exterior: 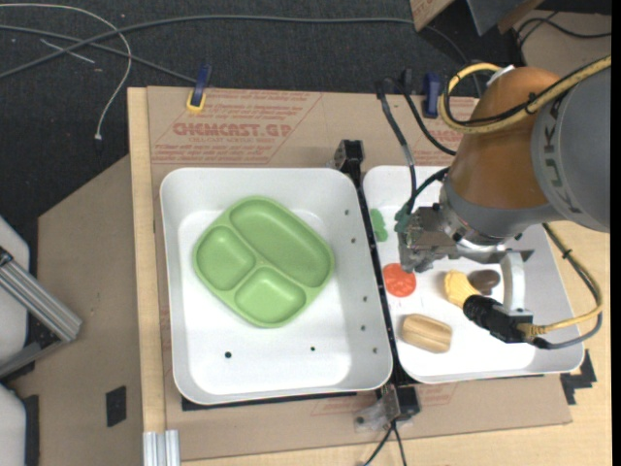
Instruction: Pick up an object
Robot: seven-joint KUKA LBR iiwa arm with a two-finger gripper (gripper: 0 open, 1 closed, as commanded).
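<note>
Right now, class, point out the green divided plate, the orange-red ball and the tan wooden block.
green divided plate (262,260): camera view, central ridge.
orange-red ball (399,281): camera view, top surface.
tan wooden block (426,333): camera view, upper face.

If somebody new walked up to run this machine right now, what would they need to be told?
End effector: low in the right bin, just above the red-orange piece; its grip cannot be judged from here.
Right bin also holds a tan block, a yellow piece, a brown piece and a small green piece.
Left bin: green divided plate.
Done: nothing visibly lifted.
Left: grasp and raise one object.
</note>
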